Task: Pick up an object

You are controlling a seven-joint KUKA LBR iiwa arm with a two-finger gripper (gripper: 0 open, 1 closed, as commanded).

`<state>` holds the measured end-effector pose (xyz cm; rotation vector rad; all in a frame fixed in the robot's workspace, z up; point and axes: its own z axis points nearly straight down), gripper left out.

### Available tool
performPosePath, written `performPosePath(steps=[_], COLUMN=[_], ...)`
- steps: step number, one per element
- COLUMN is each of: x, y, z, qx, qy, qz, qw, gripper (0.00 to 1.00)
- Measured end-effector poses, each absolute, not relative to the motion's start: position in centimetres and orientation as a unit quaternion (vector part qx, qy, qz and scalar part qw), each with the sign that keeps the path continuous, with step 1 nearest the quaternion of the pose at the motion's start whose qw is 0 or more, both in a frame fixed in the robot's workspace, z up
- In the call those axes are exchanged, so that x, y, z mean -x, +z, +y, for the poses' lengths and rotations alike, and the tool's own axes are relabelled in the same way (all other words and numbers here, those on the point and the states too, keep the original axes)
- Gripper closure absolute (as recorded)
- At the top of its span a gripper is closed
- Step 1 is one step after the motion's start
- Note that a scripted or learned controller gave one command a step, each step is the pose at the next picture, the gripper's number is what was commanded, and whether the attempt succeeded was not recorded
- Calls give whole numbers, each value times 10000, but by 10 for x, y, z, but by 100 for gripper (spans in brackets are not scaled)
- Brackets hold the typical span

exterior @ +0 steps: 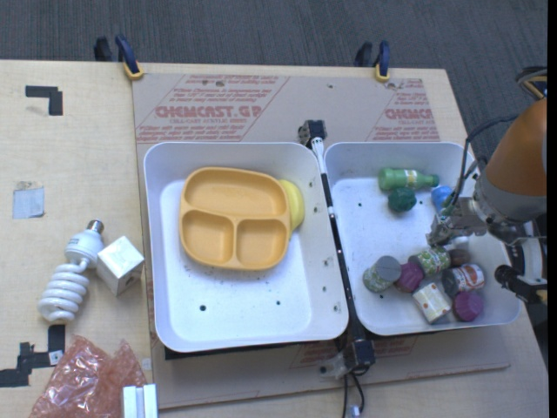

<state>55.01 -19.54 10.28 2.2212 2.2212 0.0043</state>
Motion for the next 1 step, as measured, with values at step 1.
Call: performPosePath(steps=[1], x=[-550], y=[103], z=[-194], qx=[-7065], qy=[20], qz=[7077], qw=[-12], gripper=[0])
